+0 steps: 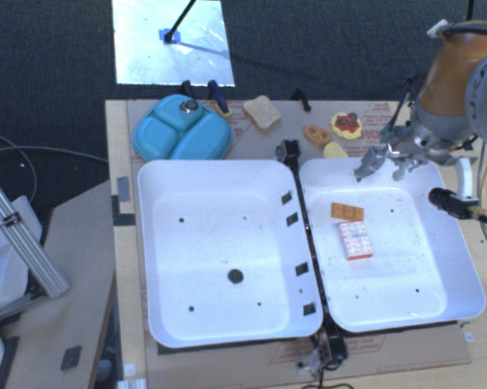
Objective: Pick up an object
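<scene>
Two shallow white bins sit side by side on the bench: the left bin [222, 254] carries one small dark disc [235, 275] near its middle, and the right bin [407, 304] carries the candidate objects. The grey arm [455, 79] with its orange band reaches over the right bin's far right corner. Behind the bins, along the bench's far edge, lie a blue compartment plate [182, 130], a toast-shaped toy [262, 112] and several smaller toy foods. In the right bin, toward its left half, a small printed box [355, 241] lies flat, with an orange wafer-like block [347, 212] just beyond it toward the far edge; the two sit close, whether touching is unclear. The gripper [383, 162] hovers above the bin's far rim, empty, its two fingers apart. A good pick likely requires travelling toward the bin's centre-left, aligning the fingers across the box's narrow sides, and descending clear of the wafer.
</scene>
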`<state>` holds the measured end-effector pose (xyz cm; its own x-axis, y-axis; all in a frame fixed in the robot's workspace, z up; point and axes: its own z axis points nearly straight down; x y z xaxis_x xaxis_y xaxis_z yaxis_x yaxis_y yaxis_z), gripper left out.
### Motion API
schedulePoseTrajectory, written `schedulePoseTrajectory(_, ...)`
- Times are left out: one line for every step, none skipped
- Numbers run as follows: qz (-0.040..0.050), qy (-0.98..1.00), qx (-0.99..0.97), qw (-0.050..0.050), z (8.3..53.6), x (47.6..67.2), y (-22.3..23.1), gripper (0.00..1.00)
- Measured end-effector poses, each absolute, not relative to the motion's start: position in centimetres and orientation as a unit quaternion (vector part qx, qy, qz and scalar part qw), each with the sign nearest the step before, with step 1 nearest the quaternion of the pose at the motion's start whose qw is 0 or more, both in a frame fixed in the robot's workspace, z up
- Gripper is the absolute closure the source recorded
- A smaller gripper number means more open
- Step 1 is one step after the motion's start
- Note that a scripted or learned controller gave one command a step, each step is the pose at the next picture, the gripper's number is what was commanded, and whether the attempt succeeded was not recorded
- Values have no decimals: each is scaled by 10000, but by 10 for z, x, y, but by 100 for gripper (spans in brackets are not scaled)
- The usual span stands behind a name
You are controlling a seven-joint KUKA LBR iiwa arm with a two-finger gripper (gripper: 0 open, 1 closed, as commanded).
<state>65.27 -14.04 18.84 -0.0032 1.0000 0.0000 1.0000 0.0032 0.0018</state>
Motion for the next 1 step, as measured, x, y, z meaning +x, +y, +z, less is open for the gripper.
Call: schedulePoseTrajectory(-1, 7094, 7048, -4, 80, 634, -112, 0)
